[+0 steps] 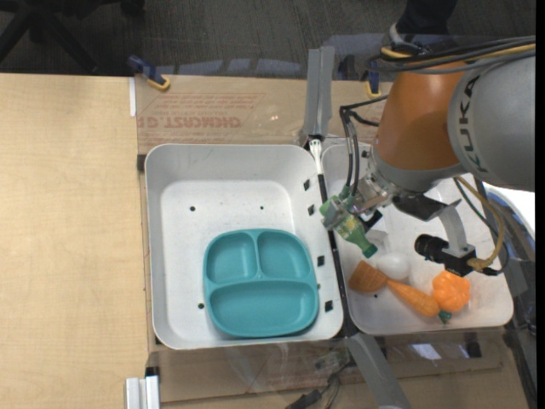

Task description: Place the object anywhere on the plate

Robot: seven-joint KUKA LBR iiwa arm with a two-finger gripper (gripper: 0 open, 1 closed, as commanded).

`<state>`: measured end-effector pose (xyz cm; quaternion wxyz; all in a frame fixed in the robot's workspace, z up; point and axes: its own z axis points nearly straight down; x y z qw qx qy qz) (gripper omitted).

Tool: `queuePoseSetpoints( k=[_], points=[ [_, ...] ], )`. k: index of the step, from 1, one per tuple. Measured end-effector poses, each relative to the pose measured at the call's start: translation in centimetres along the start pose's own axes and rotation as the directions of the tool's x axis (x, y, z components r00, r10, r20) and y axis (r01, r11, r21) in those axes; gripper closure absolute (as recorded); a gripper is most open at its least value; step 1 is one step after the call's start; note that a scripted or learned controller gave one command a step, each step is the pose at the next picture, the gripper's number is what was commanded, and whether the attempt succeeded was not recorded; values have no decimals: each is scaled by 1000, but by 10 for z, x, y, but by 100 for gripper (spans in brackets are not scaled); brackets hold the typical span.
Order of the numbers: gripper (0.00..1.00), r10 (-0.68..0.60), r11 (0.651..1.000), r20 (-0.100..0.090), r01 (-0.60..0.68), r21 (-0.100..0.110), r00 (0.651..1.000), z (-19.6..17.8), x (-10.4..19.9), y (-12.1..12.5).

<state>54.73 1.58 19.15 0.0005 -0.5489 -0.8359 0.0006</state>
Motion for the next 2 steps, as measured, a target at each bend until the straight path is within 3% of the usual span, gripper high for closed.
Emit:
queuePoseSetpoints(
  k=[1, 2],
  points=[
    [100, 187, 982, 0, -187, 2, 982, 0, 81, -6],
    [0, 187, 982, 0, -187, 1, 982, 0, 81, -6]
  ],
)
